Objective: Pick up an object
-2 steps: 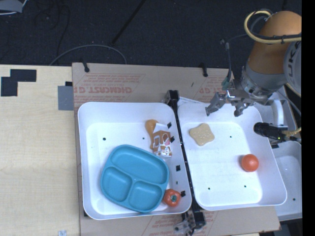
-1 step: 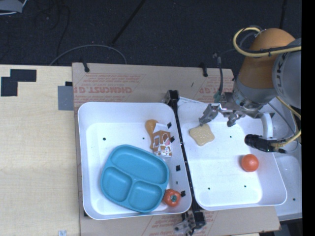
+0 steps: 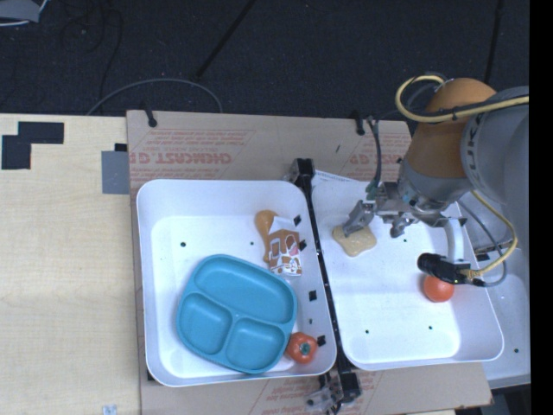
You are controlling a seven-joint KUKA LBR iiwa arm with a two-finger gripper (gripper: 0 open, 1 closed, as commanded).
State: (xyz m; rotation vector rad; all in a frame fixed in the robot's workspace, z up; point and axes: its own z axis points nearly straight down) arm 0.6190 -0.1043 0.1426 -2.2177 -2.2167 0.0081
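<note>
Desk's right bin [image 3: 484, 335]: I'm hovering the gripper [image 3: 373, 217] over the tan sponge-like block [image 3: 355, 242], fingers looking spread, nothing held; probably soft, light, squeezing its sides.

Grey KUKA iiwa arm [image 3: 497, 150] with rounded matte housing, glossy orange band [image 3: 445, 137] above the wrist, yellow cable [image 3: 415, 93] looped beside the orange band, thin dark and pale wires below it, small metal two-finger gripper [image 3: 356, 223] with grey fingers
</note>
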